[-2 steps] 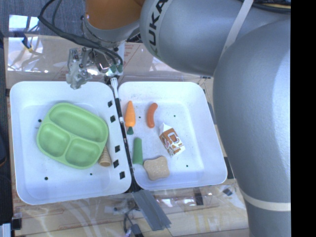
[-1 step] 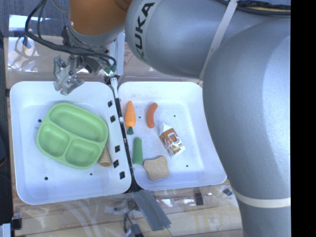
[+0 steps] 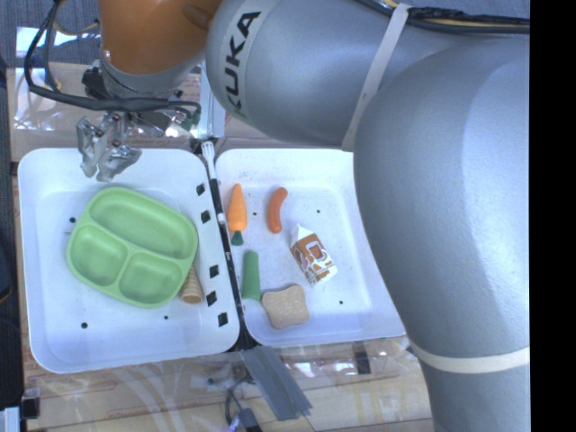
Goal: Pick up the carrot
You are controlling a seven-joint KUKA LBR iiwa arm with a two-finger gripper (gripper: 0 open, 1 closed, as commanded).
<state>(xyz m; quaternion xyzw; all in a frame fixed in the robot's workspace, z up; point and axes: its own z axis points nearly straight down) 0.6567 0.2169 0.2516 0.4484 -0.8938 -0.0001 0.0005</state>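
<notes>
Metal fingers of the tool (image 3: 106, 151) are seen at the far left corner of the left bin (image 3: 45, 331), just above the green divided plate (image 3: 132, 247); nothing is seen between them, and whether they are apart or together cannot be told (the view is too blurred there). The carrot (image 3: 237, 211) is found in the right bin (image 3: 360, 318), close to the dividing wall, orange body pointing away and green stub toward the camera, well apart from the tool. It is judged light, stiff and smooth (likely a toy), so a grip across the thick orange middle is advised, clear of the sausage (image 3: 275, 209) beside it.
</notes>
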